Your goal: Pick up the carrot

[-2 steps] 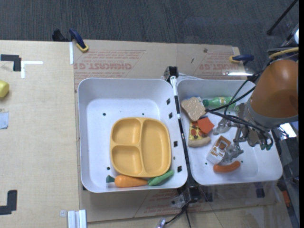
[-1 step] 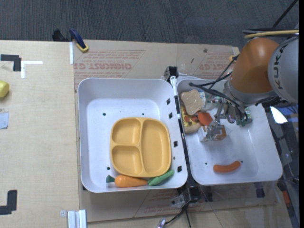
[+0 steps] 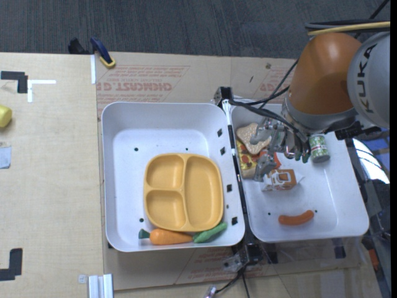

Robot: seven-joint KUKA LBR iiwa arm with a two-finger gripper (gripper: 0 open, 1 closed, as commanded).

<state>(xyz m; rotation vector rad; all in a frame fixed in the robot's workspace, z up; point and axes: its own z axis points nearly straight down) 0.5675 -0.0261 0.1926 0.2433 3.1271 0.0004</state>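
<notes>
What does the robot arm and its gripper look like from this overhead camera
The arm is grey with a big rounded orange band above the wrist and black KUKA lettering on the grey shell. Black cables run to the wrist. The gripper is bare grey metal, small and boxy, with thin fingers.

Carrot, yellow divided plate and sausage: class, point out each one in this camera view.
carrot (image 3: 169,236), camera view, middle of its orange body.
yellow divided plate (image 3: 184,190), camera view, on the ridge between compartments.
sausage (image 3: 296,218), camera view, middle of its length.
</notes>
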